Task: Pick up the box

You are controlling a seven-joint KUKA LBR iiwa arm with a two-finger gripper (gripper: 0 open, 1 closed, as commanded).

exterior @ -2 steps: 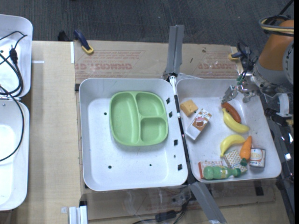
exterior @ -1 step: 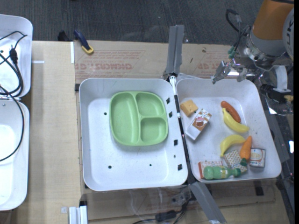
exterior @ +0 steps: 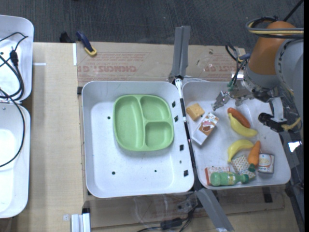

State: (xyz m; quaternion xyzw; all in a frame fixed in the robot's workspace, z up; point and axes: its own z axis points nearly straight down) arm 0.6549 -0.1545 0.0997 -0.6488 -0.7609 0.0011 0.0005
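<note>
White box (exterior: pixel 205 127) with a red picture sits tilted in the right bin (exterior: pixel 286 174), near its left wall, next to a cracker-ish snack (exterior: pixel 195 111). Same bin's got two bananas (exterior: pixel 240 148), carrots and a green bottle (exterior: pixel 229 179). Left bin (exterior: pixel 96 178) holds a green divided plate (exterior: pixel 143 122). Gripper (exterior: pixel 223 100) hovers above the right bin, fingers spread apart and holding nothing.

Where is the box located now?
The box lies in the right bin, near its left wall, just below the cracker and left of the bananas.

grey arm (exterior: pixel 289 66), orange band, seemingly black cables
</note>
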